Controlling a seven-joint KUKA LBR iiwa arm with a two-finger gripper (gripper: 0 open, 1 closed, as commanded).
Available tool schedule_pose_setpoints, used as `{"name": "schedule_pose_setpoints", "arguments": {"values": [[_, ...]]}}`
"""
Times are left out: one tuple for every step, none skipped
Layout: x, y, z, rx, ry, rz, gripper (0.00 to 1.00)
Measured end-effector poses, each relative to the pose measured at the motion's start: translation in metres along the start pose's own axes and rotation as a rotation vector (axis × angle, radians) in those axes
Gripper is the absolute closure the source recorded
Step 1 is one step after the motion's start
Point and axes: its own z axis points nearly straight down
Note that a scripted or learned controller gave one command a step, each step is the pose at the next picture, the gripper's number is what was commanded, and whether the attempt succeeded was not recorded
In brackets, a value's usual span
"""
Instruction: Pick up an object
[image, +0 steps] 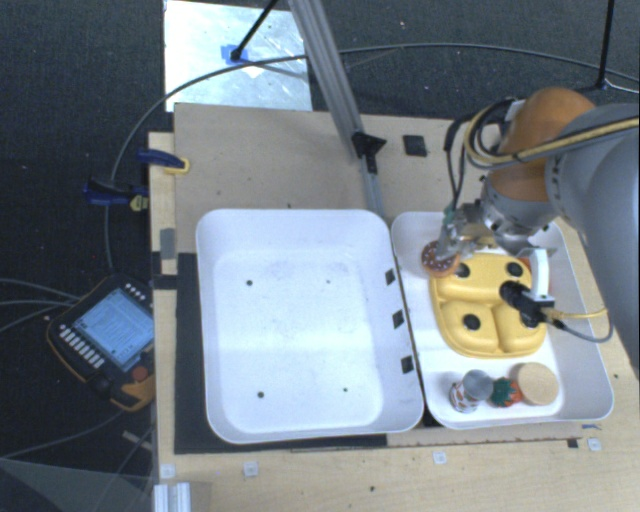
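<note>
Tan disc (538, 382): lower right of the frame, at the near end of the right bin (598, 392), lying flat.
Red-and-green piece (504, 393): just left of the tan disc, touching or nearly touching it.
Small grey piece (470, 386): left of the red-and-green piece, same near row.
Handheld control unit (104, 335): lower left of the frame, off the bench, screen lit.
Left bin (215, 300): centre of the frame, beside the right bin.
Yellow moulded piece (482, 312): middle of the right bin, dark round holes in its top.
Brown ring (437, 261): far left part of the right bin, just beside the yellow moulded piece's far corner.
Gripper (448, 243): directly over the brown ring, very close; whether it is released or clenched cannot be told.
Arm (590, 170): enters from the right of the frame.
Blue clamps (152, 158): upper left, at the bench edge.
</note>
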Motion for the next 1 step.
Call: {"name": "schedule_pose_setpoints", "arguments": {"values": [[0.0059, 0.0049, -0.0452, 0.023, 0.005, -0.003, 1.0]]}}
